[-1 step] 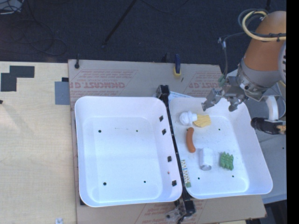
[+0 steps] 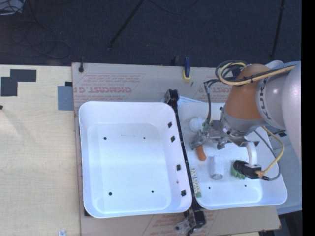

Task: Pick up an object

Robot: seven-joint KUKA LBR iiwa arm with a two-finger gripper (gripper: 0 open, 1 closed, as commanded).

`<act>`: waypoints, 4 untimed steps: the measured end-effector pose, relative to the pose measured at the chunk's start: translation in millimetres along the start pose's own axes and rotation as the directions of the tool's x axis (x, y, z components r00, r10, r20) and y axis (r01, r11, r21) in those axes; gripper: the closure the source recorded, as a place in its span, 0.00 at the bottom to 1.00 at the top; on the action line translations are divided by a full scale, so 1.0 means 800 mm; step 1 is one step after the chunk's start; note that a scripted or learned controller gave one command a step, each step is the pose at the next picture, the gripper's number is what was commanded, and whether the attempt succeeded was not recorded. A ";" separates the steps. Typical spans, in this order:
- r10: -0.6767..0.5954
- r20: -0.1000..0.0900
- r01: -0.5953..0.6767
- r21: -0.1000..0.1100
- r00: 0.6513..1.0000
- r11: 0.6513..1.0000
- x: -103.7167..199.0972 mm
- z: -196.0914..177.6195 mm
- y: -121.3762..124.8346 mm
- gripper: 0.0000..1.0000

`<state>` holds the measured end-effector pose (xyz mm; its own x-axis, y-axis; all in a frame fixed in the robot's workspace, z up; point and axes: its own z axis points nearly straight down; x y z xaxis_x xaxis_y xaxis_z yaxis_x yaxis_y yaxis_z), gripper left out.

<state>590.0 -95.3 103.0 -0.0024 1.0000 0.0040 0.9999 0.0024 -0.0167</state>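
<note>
The gripper (image 2: 210, 140) is hanging low over the right bin (image 2: 275, 193), its fingers (image 2: 198, 140) blurred against the metal hardware; whether they are spread or pressed together cannot be told. Just below the fingers, an orange object (image 2: 201, 154) is lying on the bin floor. A grey cylinder (image 2: 215, 167) is resting near it, below and to the right. A white rounded object (image 2: 196, 124) is sitting just above the fingers. The left bin (image 2: 88, 132) is standing alongside.

Two white bins (image 2: 129, 111) sitting side by side. Right bin (image 2: 268, 196) carrying one orange piece (image 2: 201, 154), one grey cylinder (image 2: 215, 166), one white ball (image 2: 196, 124).
</note>
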 end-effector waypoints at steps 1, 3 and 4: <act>0.006 0.002 -0.006 -0.010 1.000 1.000 -0.004 -0.024 0.004 1.00; -0.004 0.001 0.004 -0.022 1.000 1.000 0.172 -0.212 0.023 1.00; -0.005 0.001 0.005 -0.015 1.000 1.000 0.249 -0.267 -0.047 1.00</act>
<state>555.4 102.7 318.4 -0.0076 1.0000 0.0030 1.0000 0.0076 -0.0012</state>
